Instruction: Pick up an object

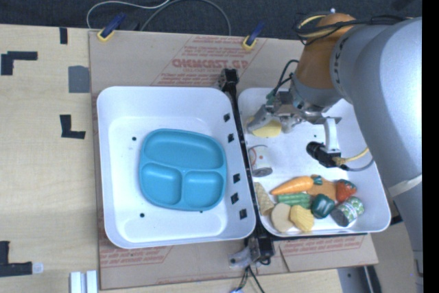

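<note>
In the upper part of the right-hand bin (376, 183), right of frame centre, the gripper (273, 121) is hanging low over a pale yellow, banana-like piece (270, 130), and whether its fingers are spread or closed on that piece I cannot tell. Along that bin's lower edge, toy foods are lying bunched together, among them a carrot (293, 184), a green vegetable (293, 200), a red piece (345, 189) and a small can (348, 211), while in the left bin (116, 113) a blue divided plate (183, 169) is sitting flat.
</note>
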Action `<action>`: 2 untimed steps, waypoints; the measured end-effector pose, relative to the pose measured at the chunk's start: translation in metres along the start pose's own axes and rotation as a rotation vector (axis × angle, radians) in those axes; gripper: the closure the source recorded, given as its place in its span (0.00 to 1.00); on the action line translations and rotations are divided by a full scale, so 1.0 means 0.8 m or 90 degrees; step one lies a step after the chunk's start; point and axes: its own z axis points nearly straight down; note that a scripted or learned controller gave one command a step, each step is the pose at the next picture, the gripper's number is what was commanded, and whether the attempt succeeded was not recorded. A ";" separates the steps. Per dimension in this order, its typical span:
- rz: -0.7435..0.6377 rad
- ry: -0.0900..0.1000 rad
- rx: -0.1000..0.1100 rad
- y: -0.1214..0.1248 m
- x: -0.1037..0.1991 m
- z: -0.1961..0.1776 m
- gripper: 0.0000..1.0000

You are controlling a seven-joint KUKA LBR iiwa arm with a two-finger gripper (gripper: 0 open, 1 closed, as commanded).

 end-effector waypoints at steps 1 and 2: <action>0.000 0.001 0.003 -0.003 -0.001 -0.012 1.00; -0.003 0.003 -0.001 -0.023 0.088 -0.131 1.00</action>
